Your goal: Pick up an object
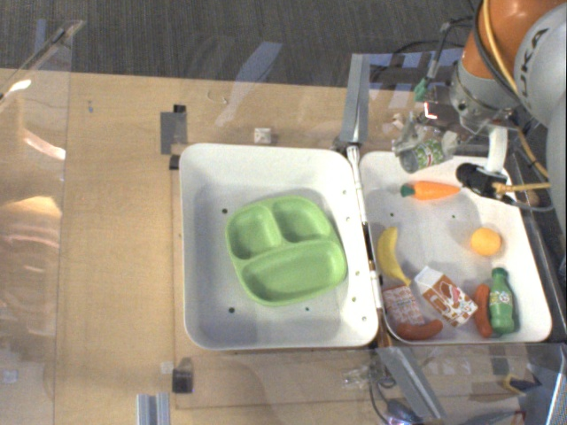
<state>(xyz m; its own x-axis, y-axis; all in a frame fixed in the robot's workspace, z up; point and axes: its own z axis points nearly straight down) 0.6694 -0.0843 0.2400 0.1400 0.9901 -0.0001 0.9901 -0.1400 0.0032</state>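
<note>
Looking down, we see the gripper (pixel 423 142) above the right bin's (pixel 532 264) far left corner, its fingers clamped on a small green-labelled can (pixel 425 154), held tilted just above the carrot (pixel 431 190). We note a banana (pixel 391 255), orange (pixel 485 241) and green bottle (pixel 500 300) lying below, and a green divided plate (pixel 285 249) in the left bin (pixel 204 237)

Right bin (pixel 532 264) crowded; left bin (pixel 199 237) open around green tray (pixel 285 249).
</note>
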